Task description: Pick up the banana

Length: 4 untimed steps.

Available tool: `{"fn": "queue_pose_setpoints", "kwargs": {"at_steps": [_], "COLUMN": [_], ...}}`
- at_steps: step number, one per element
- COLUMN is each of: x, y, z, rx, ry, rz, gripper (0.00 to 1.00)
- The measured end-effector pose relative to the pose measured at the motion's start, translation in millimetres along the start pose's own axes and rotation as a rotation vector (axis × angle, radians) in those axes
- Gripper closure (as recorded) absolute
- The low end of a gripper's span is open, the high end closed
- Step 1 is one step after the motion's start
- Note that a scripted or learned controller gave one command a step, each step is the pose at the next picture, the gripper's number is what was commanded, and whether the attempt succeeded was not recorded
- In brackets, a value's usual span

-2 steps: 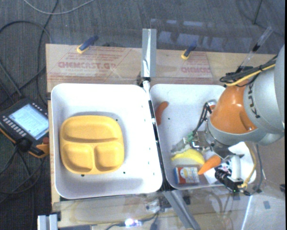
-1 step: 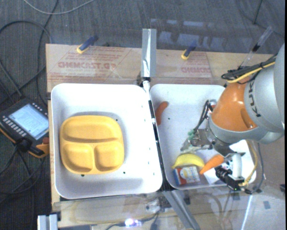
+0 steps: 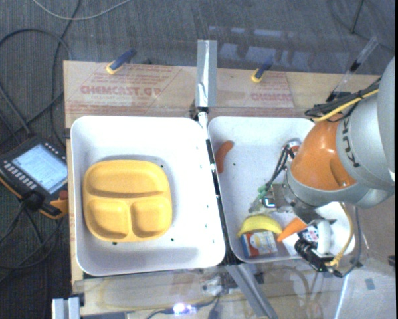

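From my remote station I saw the arm (image 3: 338, 158) reaching in from the right over the right bin (image 3: 238, 178), its grey body and orange band covering much of that bin's right half. The gripper (image 3: 273, 198) was down low near the bin's lower middle, but the wrist hid its tips from me, so whether it was clenched or released I could not tell. The banana (image 3: 258, 225) lay in the right bin near the front wall, just below and slightly left of the gripper, curved with its back upward, and I could not tell whether the two touched. Directly under the banana sat a small box (image 3: 260, 243) with a blue and red label, touching it, and an orange carrot-like piece (image 3: 292, 229) lay just to the banana's right. A reddish-orange sausage-shaped object (image 3: 222, 154) rested near the bin's upper left corner, well apart from the rest. The left bin (image 3: 92, 251) held a yellow divided tray (image 3: 127, 199).
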<state>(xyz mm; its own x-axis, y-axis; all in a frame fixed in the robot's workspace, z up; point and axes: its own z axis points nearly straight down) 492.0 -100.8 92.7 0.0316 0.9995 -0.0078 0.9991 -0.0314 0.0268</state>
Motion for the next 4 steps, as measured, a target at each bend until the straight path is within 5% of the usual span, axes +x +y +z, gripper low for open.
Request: {"fn": "queue_pose_setpoints", "kwargs": {"at_steps": [1,2,3,4], "x": [72.4,72.3,0.9,-15.4], "y": [40.9,40.8,-8.9,-1.8], "z": [-89.0,-88.9,-30.4,2.7], "rx": [0.030,0.031,0.031,0.012], "ry": [0.009,0.009,0.013,0.015], "rz": [-0.150,-0.150,-0.310,-0.946], "gripper": [1.00,0.00,0.00,0.00]}}
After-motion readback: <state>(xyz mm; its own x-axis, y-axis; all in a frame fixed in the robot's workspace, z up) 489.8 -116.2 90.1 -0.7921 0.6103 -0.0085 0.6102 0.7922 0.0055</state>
